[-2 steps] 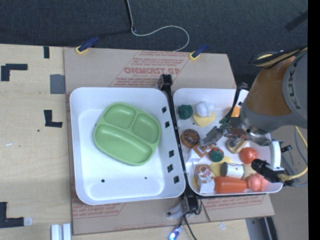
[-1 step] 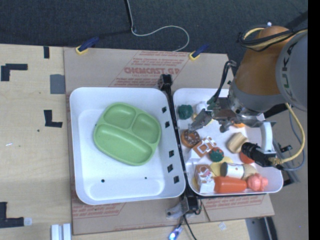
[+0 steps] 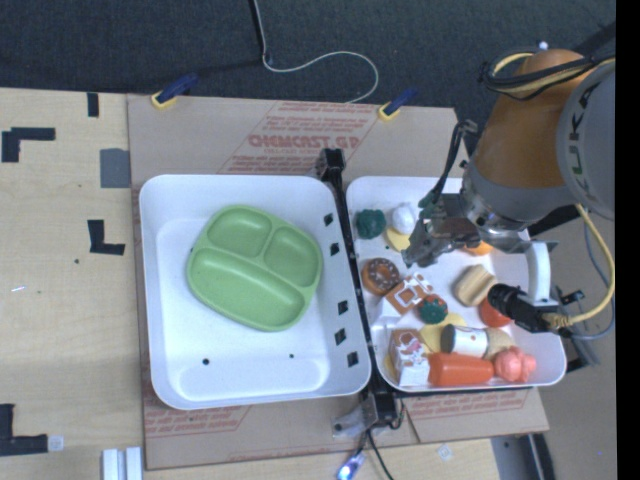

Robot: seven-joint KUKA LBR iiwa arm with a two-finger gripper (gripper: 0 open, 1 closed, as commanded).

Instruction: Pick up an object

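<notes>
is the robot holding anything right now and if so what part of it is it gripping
It cannot be told. The tool hangs low over the right bin, above the small toy foods near the brown patterned disc, but the view shows nothing clearly between its tips.

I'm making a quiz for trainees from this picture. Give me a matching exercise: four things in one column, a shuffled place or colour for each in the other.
Things:
1. divided plate
2. carrot
3. gripper
4. blue clip

Descriptions:
A. above the right bin's toys
B. green, in the left bin
C. on the cardboard's far edge
D. orange, at the right bin's near edge

Pairs: 1-B, 2-D, 3-A, 4-C
</notes>
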